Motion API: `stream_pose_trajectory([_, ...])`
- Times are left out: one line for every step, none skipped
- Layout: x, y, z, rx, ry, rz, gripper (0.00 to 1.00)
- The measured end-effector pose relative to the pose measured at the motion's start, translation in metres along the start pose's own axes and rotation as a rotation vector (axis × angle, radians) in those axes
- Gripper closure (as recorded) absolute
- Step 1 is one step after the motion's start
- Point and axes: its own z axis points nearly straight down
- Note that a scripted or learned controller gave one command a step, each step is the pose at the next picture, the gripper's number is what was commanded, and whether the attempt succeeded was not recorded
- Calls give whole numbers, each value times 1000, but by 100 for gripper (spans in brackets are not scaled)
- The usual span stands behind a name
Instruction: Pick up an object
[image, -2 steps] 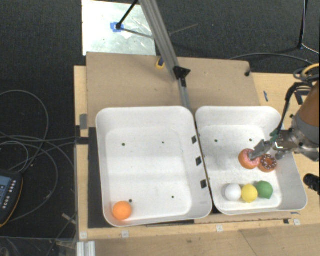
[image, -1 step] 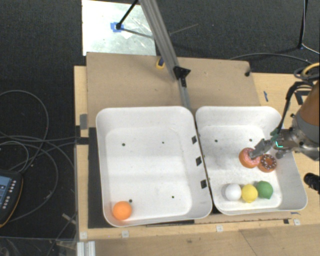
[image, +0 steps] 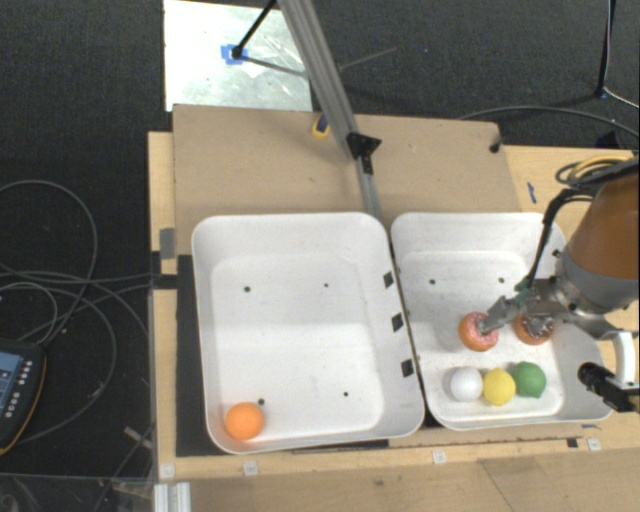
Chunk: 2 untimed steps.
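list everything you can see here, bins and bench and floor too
orange ball: 1, orange, near-left corner of the left bin
white ball: 1, white, near edge of the right bin, left end of a row of three
yellow ball: 1, yellow, middle of that row
green ball: 1, green, right end of that row
reddish-orange ball: 1, reddish orange, right bin, above the row, at the gripper tip
left bin: 1, white, left on the bench
right bin: 1, white, right on the bench
bench: 1, tan, under both bins
cables: several, black, on the dark floor at left
arm: 1, grey with orange band, over the right bin
gripper: 1, dark, beside the reddish-orange ball
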Motion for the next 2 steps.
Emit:
stream_pose_trajectory([-6,3,44,-1,-1,0,0])
stream_pose_trajectory([-7,4,60,-7,-2,1,0])
